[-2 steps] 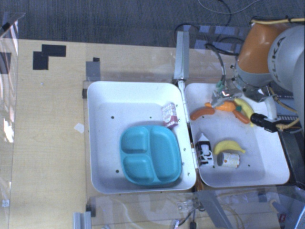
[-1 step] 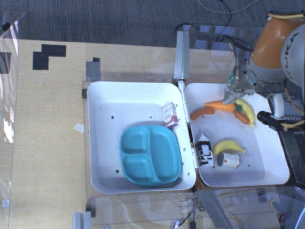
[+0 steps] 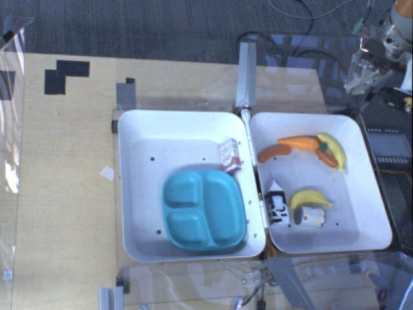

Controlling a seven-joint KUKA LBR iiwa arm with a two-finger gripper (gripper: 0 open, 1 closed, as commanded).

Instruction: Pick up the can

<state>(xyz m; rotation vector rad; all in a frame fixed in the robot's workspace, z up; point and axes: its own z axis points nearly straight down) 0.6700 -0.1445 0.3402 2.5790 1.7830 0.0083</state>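
Lying sideways, can, label unreadable, right bin

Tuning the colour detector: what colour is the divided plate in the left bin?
Light blue plate, seen in the camera view.

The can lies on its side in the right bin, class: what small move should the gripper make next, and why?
Probably bring the gripper from beyond the right bin's far corner to above the can, since it is far from it. The can lies near the front, touching a banana.
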